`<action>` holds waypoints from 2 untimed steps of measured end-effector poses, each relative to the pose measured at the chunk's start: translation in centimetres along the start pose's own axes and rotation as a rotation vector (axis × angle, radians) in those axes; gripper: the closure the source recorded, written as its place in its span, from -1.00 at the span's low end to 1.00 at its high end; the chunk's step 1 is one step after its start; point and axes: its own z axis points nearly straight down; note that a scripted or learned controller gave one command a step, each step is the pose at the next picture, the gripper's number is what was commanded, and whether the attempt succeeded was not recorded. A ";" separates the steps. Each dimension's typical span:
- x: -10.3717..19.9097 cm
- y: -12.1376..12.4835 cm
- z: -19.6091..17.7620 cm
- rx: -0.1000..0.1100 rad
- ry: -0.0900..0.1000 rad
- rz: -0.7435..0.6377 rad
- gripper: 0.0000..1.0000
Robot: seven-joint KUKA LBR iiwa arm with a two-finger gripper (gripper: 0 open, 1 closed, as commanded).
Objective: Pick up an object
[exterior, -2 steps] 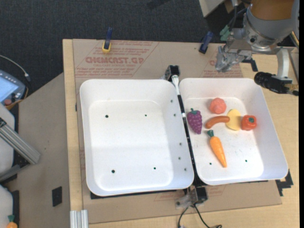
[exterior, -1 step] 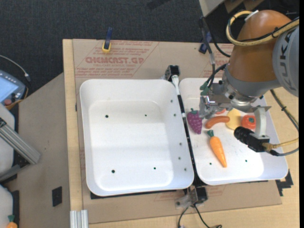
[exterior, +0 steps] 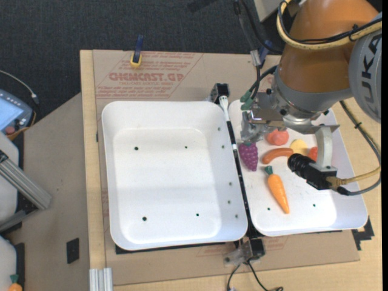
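Your gripper (exterior: 250, 133) hanging over the right bin (exterior: 303, 220) just above the purple grapes (exterior: 248, 155), finger spread you cannot tell, carrot (exterior: 277, 191), sausage (exterior: 276, 155), peach-coloured fruit (exterior: 278, 137) crowded beside, left bin (exterior: 121, 120) apart.

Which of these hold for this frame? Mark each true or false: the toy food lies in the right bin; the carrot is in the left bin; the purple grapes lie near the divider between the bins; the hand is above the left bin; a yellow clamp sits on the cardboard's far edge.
1. The toy food lies in the right bin. True.
2. The carrot is in the left bin. False: it lies in the right bin.
3. The purple grapes lie near the divider. True.
4. The hand is above the left bin. False: it is over the right bin, just above the grapes.
5. A yellow clamp sits on the cardboard's far edge. True.
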 end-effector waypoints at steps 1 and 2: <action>-0.3 0.1 -0.7 0.004 -0.002 0.006 1.00; -0.3 0.1 -1.7 0.002 -0.002 0.006 1.00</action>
